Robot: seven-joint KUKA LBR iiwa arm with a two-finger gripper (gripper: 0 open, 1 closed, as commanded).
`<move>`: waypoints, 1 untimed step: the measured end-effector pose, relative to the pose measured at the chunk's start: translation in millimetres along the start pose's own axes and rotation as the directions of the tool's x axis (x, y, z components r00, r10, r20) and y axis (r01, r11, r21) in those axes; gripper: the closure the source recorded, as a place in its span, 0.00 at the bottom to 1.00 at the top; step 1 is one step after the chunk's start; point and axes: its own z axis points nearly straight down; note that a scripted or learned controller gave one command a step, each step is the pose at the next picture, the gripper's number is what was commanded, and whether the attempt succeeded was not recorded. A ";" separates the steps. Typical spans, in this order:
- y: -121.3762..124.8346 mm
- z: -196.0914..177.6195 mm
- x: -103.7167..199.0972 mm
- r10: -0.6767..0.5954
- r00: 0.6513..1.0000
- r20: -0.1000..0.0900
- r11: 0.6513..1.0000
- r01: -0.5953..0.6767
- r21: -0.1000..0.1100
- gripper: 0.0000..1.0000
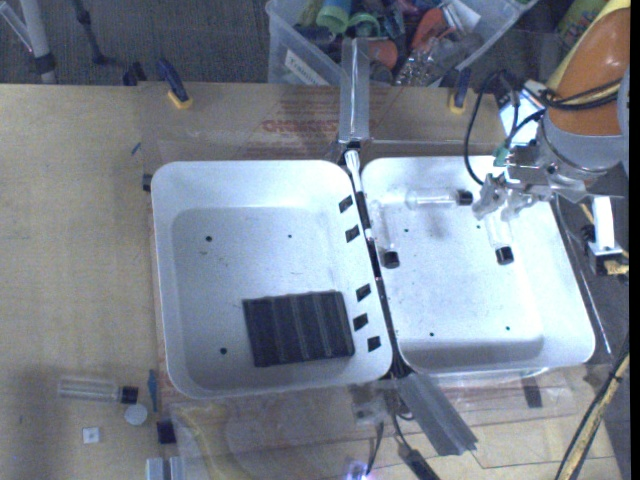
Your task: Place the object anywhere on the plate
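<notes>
Pick step, I'd judge: claw (501,204) hovers at 1 o'clock in rt bin (560,338); can't tell if spread or shut. Clear tube (498,236) lies just at its 6 o'clock. Next you need a sure pinch, then a carry toward 9 o'clock to the black plate (298,328) in the left bin (180,268).

The ribbed plate (298,328) is black, the bins (250,203) white, the arm's band (598,53) orange.

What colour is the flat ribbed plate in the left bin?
Black: the plate shows best in the camera view.

Faint red print (300,125) on the bench (70,218); too blurred to read.
</notes>
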 end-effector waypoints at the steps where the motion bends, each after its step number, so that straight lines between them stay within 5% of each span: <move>1: 9.8 20.8 117.6 0.268 0.963 0.001 0.963 -0.268 0.002 1.00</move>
